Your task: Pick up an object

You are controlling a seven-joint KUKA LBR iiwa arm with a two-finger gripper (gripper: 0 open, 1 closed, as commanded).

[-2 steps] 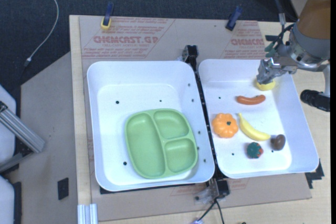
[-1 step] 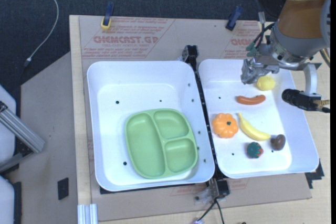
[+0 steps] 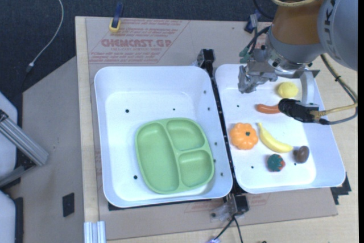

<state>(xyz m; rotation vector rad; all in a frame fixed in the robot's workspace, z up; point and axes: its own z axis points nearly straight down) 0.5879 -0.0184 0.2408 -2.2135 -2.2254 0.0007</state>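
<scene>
Gripper (image 3: 248, 87): over right bin's (image 3: 327, 171) far end; finger state cannot be told.
Lemon (image 3: 288, 89): just right of it.
Chili (image 3: 267, 108): just below.
Pumpkin (image 3: 243, 136), banana (image 3: 273, 139): nearer camera.

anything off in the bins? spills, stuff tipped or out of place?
Nothing stands out. The green tray lies flat in the left bin; the pumpkin, banana, lemon and other toy foods sit loose in the right bin.

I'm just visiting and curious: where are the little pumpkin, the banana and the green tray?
pumpkin (image 3: 243, 136), camera view, its orange body.
banana (image 3: 272, 139), camera view, mid-curve.
green tray (image 3: 152, 159), camera view, large left compartment.
</scene>
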